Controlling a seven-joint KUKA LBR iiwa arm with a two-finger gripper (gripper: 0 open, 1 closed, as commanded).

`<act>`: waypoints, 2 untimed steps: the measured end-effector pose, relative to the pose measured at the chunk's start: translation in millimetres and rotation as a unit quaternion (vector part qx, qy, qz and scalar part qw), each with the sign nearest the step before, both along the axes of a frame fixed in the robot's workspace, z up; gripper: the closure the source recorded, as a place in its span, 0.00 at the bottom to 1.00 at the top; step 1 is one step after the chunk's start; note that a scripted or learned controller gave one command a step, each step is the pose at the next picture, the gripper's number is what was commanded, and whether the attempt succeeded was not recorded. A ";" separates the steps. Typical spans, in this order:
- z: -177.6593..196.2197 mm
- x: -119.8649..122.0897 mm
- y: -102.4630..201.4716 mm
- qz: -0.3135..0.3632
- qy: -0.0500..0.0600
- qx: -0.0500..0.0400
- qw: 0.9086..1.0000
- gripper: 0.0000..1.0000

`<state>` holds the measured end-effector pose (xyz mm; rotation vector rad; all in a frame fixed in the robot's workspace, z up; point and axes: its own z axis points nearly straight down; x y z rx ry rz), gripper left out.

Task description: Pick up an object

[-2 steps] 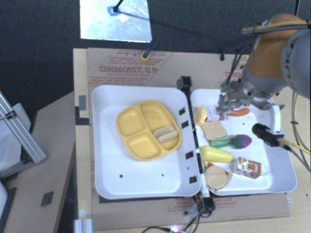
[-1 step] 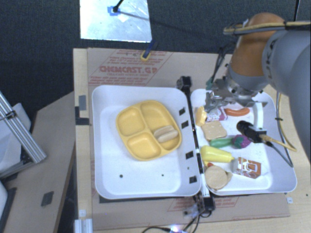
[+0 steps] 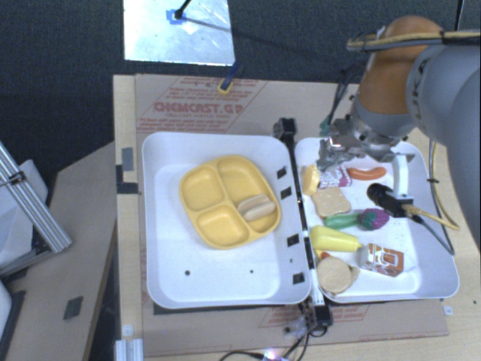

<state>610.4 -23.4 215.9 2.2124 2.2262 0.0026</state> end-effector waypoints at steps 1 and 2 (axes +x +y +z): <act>12.3 -5.2 -6.1 -0.002 0.000 0.000 1.000 1.00; -1.8 -3.9 5.3 -0.001 0.001 0.000 1.000 1.00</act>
